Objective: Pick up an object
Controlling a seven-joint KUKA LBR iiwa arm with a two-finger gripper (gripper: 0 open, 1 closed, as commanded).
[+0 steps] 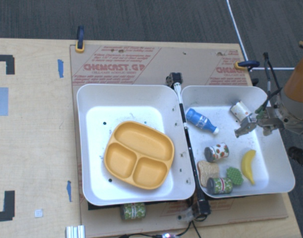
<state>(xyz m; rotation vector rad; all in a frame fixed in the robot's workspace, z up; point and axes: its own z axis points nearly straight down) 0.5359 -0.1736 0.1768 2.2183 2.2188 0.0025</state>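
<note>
The right bin [226,94] holds several small objects. A blue bottle [201,120] lies at its left, and a small white-grey object [239,109] sits toward the back. A patterned can [218,152], a yellow banana [248,166], a green toy [234,175], a tan bread slice [207,171] and a green can [220,185] crowd the front. My gripper [256,128] hovers over the bin's right middle, just in front of the white-grey object and behind the banana. It looks open, with nothing between its fingers.
A yellow divided plate [139,155] lies in the left bin [92,133]. Another green can [134,211] lies on the bench in front of that bin. Clamps and a cable sit between the bins at the back [175,79].
</note>
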